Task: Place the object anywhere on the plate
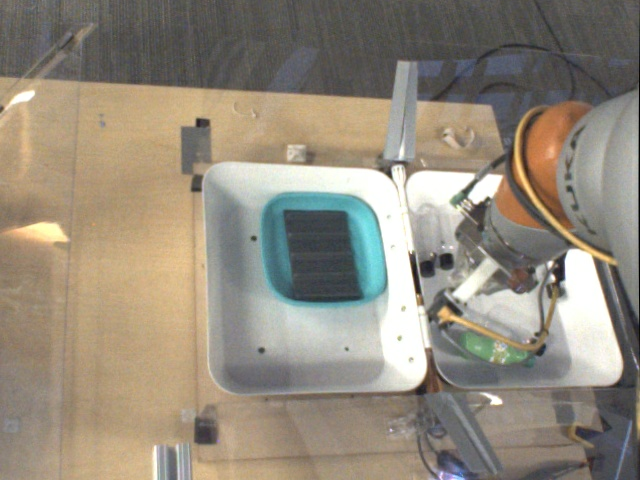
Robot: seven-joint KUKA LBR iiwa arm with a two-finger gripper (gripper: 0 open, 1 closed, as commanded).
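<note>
Sitting in the left bin [230, 298] on the counter [100, 268], a teal plate [372, 243] carries a dark ribbed insert [322, 254]. The right bin [590, 353] holds a green object [490, 349] near its front wall, just below the arm's [585, 183] tool [450, 303]; its grip state I cannot tell.

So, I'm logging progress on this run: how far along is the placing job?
Nothing looks done yet: the teal plate in the left bin carries only a dark ribbed pad. In hand: the gripper is down in the right bin, just above a green object near the front wall. Left: getting the object across onto the plate.
</note>
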